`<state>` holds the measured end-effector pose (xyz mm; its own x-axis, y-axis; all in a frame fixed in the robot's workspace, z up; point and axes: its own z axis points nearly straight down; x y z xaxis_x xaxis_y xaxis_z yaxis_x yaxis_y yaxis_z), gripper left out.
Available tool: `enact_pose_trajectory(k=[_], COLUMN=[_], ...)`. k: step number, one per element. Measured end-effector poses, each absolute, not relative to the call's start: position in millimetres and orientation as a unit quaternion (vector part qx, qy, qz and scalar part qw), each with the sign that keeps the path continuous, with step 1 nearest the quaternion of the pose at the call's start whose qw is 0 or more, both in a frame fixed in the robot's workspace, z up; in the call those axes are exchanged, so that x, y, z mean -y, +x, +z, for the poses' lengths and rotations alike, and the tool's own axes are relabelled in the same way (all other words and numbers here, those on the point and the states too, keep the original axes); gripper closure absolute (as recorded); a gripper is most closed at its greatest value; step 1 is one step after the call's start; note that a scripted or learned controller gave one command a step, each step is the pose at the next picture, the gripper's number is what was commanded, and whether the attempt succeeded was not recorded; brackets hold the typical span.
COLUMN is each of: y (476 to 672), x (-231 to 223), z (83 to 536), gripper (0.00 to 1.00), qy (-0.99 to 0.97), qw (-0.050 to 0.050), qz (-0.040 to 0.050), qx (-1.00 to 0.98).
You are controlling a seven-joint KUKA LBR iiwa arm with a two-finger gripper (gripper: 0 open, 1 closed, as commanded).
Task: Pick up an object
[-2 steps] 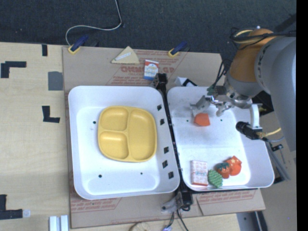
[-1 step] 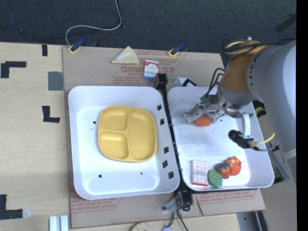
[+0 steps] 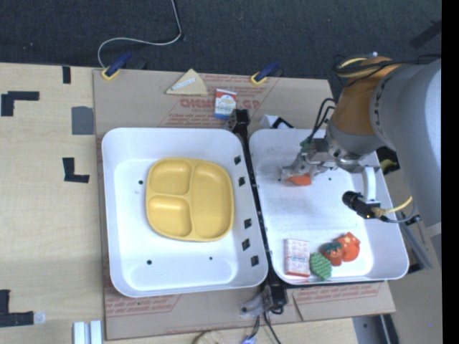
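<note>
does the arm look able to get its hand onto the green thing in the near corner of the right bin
Probably yes. The hand is low in the right bin, by a small orange piece. The green thing lies open from above, though a red toy and a white packet crowd its sides.

A small orange piece (image 3: 300,180) lies in the right bin's upper half, partly hidden; a white packet with red print (image 3: 296,256) lies flat near the lower wall, just beside a green item (image 3: 320,265) and a red-orange toy (image 3: 342,249).
</note>
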<state>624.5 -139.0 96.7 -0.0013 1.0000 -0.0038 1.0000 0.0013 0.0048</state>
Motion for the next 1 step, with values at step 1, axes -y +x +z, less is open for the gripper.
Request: enact_pose_trajectory(k=[1], y=[617.7], x=[49.0], z=[184.7], gripper=[1.0], qy=[0.706], qw=[0.0], qz=[0.0006], qx=[-0.708])
